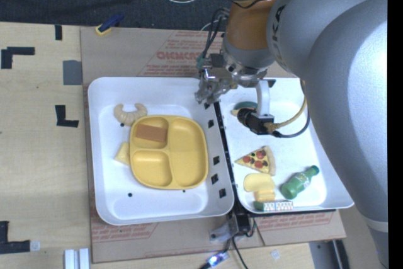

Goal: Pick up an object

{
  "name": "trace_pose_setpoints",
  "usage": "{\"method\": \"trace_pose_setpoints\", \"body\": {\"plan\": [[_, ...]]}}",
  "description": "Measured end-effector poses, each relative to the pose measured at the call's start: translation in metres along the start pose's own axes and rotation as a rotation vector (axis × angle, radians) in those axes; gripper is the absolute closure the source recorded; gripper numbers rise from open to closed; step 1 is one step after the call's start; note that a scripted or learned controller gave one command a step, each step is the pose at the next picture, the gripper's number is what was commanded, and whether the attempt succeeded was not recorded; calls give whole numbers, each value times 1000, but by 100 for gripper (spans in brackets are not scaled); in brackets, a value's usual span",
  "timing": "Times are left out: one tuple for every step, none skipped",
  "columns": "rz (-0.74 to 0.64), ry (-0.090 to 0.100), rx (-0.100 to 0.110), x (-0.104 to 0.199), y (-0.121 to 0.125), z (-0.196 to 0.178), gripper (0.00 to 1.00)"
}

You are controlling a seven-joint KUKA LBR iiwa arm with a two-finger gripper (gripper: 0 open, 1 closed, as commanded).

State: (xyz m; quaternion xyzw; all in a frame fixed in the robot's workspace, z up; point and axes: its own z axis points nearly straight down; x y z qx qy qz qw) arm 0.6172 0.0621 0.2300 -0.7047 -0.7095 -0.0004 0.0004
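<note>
Over the bins' far divider my end effector hovered, its state unclear; the pizza slice looked light and stiff, best pinched across its edges.

The left bin holds a yellow plate with three parts. A brown slice lies flat in its top left part. A tan croissant curls at the plate's 11 o'clock, and a yellow wedge peeks out at 9 o'clock. In the right bin, a pizza slice lies flat. A green bottle lies on its side at the pizza's 4 o'clock.
</note>
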Motion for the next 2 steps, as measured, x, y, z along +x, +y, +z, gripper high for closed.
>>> {"method": "trace_pose_setpoints", "body": {"plan": [[2,-2,2,45,10,17,100],[5,-2,0,33,13,-1,100]]}}
